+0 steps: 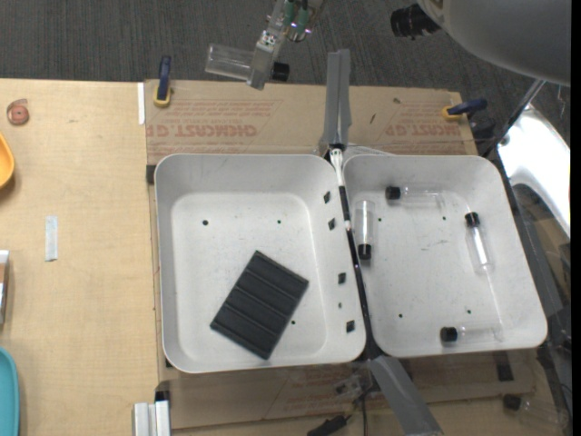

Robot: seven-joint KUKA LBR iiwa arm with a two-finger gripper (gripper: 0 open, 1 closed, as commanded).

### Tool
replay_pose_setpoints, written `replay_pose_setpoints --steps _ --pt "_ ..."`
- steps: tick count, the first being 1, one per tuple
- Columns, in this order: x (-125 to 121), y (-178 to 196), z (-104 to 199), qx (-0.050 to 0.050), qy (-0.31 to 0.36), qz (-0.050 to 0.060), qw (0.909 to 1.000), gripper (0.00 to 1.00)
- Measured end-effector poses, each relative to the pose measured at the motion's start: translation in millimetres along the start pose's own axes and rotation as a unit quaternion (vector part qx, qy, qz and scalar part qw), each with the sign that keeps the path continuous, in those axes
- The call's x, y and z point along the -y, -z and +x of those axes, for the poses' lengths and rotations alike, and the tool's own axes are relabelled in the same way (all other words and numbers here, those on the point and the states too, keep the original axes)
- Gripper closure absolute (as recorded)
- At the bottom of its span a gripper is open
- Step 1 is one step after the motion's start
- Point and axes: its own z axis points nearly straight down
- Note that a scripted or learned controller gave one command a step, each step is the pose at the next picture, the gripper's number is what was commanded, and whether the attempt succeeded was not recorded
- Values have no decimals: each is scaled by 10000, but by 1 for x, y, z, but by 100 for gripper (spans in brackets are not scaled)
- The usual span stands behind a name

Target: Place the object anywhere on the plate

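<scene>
Hand (272,48) up past the far edge of the worktop, above the cardboard, and a clear tube (229,62) is clamped between its fingers, sticking out toward the left. Plate (260,303) = dark ribbed slab lying flat and skewed in the left bin (182,175), near its front edge. Right bin (513,243) has approx four more clear tubes w/ black caps, scattered. Tube looks light, stiff, smooth plastic, so prob slippery and will roll once let go. Grip seems at one end; mid-body hold would be steadier. Ribs on plate may stop rolling.
</scene>
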Motion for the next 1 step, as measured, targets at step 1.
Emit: replay_pose_setpoints --steps 1 --pt "50 -7 39 -5 1779 -6 9841 100"
